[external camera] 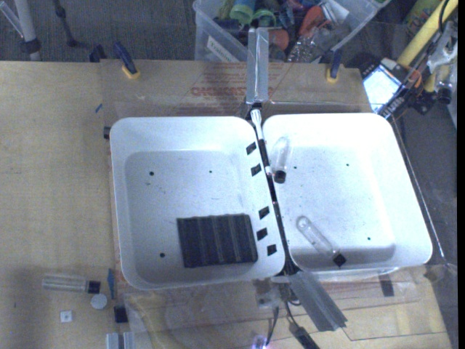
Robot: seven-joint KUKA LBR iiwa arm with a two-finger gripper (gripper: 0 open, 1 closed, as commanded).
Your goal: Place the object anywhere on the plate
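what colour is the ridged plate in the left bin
Dark grey to black, with lengthwise ridges; the plate shows best in the camera view.

I see a dark ribbed rectangular plate (pixel 217 240) lying flat in the left bin's near part, and two clear tubes (pixel 317 236) in the right bin.

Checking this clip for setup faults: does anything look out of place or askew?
Mostly tidy. Two clear tubes lie loose in the right bin, and another tube with small bits lies on the bench outside the left bin.
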